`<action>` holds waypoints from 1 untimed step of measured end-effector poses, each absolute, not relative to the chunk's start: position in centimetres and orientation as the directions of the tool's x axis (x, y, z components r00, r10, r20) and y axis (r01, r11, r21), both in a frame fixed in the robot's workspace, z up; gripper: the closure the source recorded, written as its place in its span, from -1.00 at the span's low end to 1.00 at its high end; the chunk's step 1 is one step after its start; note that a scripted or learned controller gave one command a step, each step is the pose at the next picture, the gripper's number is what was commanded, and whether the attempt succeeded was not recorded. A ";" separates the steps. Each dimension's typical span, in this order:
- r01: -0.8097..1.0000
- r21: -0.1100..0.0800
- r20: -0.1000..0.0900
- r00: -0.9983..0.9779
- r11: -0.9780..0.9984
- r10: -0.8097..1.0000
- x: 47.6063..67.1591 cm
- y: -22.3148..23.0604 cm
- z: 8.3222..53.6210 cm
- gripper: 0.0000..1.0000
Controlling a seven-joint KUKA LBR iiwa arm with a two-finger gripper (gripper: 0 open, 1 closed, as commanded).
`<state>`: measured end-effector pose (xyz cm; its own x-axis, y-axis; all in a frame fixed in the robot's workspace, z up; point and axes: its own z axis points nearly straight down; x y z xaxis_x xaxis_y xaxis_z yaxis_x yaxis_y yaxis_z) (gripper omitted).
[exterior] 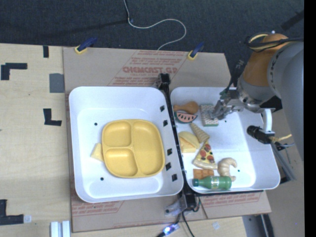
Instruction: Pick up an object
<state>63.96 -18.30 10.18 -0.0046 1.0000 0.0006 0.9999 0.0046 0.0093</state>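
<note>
While we look down on the bench from the one camera, we see two white bins side by side on a sheet of cardboard (pixel 148 68). The left bin (pixel 81 132) holds a yellow divided plate (pixel 132 148), lying flat near its middle, with a pale yellow wedge (pixel 96 152) tucked just beside the plate's left edge.

The right bin (pixel 256 162) carries the toy food, gathered along its left side. At the top sit a brown bun (pixel 187 106) and, touching it below, a watermelon slice (pixel 185 116). Further down we find a pale cone (pixel 200 132) leaning against a cheese piece (pixel 186 142), then a pizza slice (pixel 205 155), a cracker (pixel 202 173) and a croissant (pixel 226 166). A green bottle (pixel 213 183) lies on its side at the bin's near edge.

The arm (pixel 266 68) reaches in from the right, its orange band above the wrist. The gripper (pixel 215 111) hangs low over the upper part of the right bin, right at a small grey speckled block (pixel 207 116) that lies just to the right of the bun and watermelon slice. We cannot tell whether the pincer is released or clenched, nor whether it grasps the block; the two seem to touch, but the view is too coarse to be sure.

A thin white cable (pixel 158 26) loops across the dark floor beyond the bench.
</note>
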 end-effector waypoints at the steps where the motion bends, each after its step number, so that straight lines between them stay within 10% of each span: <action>1: 1.000 0.003 -0.001 0.000 0.000 1.000 63.1 -18.7 15.6 1.00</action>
<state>63.14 -18.72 15.64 -0.0004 1.0000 -0.0009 1.0000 0.0004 0.0027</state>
